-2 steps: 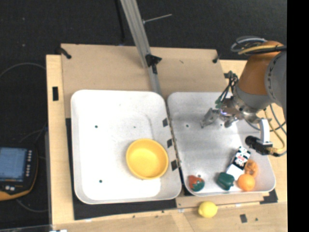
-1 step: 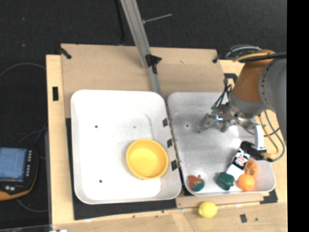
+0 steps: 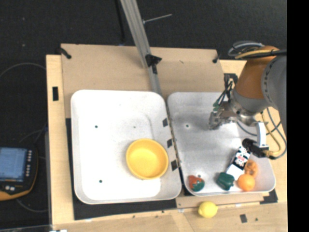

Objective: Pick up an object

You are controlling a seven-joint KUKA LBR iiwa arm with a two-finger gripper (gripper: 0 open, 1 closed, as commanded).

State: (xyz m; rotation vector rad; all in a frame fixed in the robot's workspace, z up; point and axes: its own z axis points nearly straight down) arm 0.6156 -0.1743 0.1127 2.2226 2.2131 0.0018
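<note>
**Tool hangs over bare floor of the right bin, objects wait at its near edge**

The arm (image 3: 256, 83) reaches in from the right and its tool (image 3: 216, 119) sits low over the far middle of the right bin (image 3: 193, 105), above an open patch of white floor. Nothing shows between its fingers; whether they stand apart or closed is too small and dark to tell from this slant.

The pickable things are well apart from the tool, bunched along the near right corner of that bin: a red toy with a green top (image 3: 195, 182), a dark green block (image 3: 225, 180) just right of it, an orange fruit (image 3: 246, 182) beside that, a second, smaller orange piece (image 3: 251, 167) just behind, and a black-and-white carton (image 3: 240, 157) leaning toward the far side of the group. The left bin (image 3: 96, 110) holds a yellow bowl (image 3: 147, 158) toward its near right part. A yellow lemon (image 3: 207, 209) lies outside both bins on the surface (image 3: 96, 66), just near of the right bin's rim.

By the look of it, the pick is at the approach stage: no object is chosen by contact yet. The next move calls for carrying the tool toward the near side and over one item. The red toy stands a little clear of the others and seems the easier target; the cluster at the corner is tight against the bin wall, so fingers coming down there could jam on a neighbour or the rim.
</note>
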